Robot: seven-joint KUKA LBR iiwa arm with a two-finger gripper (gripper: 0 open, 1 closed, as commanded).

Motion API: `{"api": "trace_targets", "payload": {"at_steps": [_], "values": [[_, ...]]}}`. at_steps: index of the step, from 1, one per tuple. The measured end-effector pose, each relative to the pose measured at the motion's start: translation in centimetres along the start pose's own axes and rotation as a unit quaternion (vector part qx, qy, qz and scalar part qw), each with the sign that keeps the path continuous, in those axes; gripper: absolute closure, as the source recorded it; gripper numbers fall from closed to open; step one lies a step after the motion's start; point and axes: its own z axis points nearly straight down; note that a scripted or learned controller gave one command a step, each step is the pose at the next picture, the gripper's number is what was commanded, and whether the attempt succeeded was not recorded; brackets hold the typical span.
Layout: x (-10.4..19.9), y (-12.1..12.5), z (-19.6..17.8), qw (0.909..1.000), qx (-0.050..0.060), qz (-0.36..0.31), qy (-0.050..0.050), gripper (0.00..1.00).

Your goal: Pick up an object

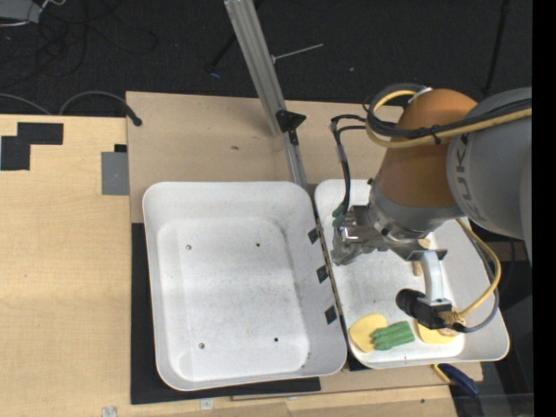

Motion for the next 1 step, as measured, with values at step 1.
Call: {"api": "trace_targets", "payload": {"at_steps": [1], "values": [[5.24, 0.01, 0.88, 1.0000, 0.001, 0.000, 0.000, 1.00]]}}
